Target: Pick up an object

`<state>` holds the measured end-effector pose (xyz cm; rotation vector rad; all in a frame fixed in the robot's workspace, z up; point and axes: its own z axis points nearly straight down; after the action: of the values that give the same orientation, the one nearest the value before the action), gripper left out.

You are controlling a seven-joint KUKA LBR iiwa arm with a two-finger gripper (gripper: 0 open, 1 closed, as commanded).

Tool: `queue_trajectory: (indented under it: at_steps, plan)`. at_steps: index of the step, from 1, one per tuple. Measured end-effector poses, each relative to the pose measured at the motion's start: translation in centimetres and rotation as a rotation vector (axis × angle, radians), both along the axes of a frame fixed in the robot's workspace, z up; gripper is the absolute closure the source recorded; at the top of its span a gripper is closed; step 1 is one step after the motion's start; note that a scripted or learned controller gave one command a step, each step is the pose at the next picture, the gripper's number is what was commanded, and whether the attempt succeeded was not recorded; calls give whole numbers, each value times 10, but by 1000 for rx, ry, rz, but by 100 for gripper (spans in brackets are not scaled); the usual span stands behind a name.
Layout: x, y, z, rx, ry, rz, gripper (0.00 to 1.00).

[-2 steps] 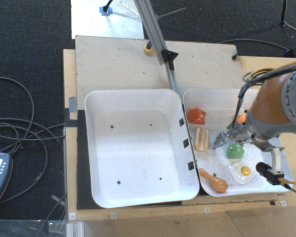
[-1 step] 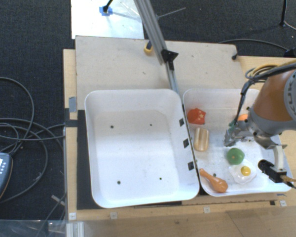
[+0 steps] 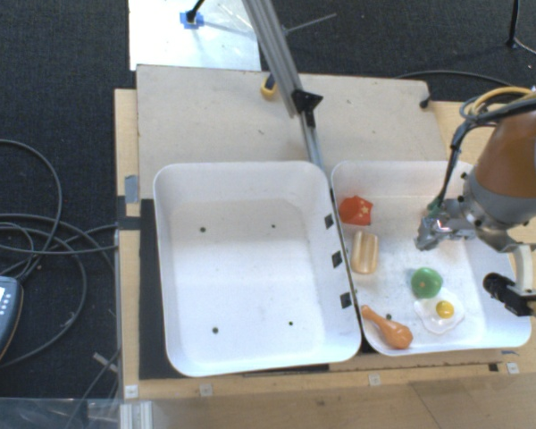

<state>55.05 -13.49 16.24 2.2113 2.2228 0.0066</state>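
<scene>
Pincer [image 3: 431, 237] low over right bin [image 3: 402, 179], finger spacing indiscernible; arm entering from right. Green ball [image 3: 426, 281] just nearer, beside fried egg [image 3: 441, 314]. No legible writing.

A robotics lab is showing here: loose cables [image 3: 36, 231] are trailing over dark carpet [image 3: 54, 61] beside a plywood table [image 3: 214, 114] bearing white bins [image 3: 241, 179].

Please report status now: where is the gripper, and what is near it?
Gripper above right bin, nothing seen between fingers. Green ball just below it, fried egg toy beyond. Nothing blocks the ball.
</scene>
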Motion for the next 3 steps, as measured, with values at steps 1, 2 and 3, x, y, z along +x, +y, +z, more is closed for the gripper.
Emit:
queue_trajectory:
  at_steps: [1, 2, 3]
  plan:
    - [12, -2, 52, -1, 0, 0, 100]
    - [8, -6, 98, -1, 0, 0, 100]
    - [16, 52, 88, 4, 6, 5, 100]
